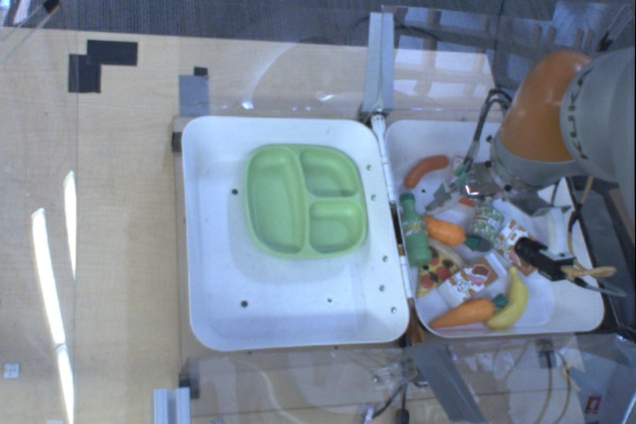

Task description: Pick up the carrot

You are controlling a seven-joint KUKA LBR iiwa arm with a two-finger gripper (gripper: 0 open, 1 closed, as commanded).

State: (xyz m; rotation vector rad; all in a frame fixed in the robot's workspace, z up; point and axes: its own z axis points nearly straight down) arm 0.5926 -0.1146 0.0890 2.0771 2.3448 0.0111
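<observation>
On the counter (119, 213), the left bin (214, 313) holds a green plate (303, 202), the carrot (445, 232) lies ungrasped amid right-bin (586, 313) clutter, and the tool (467, 182) hovers near it, finger state indeterminable.

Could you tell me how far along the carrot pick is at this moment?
Nothing looks done: the carrot lies at the right bin's front edge beside the banana. The end effector hovers farther back, above the clutter. Reaching, grasping and lifting remain.
</observation>
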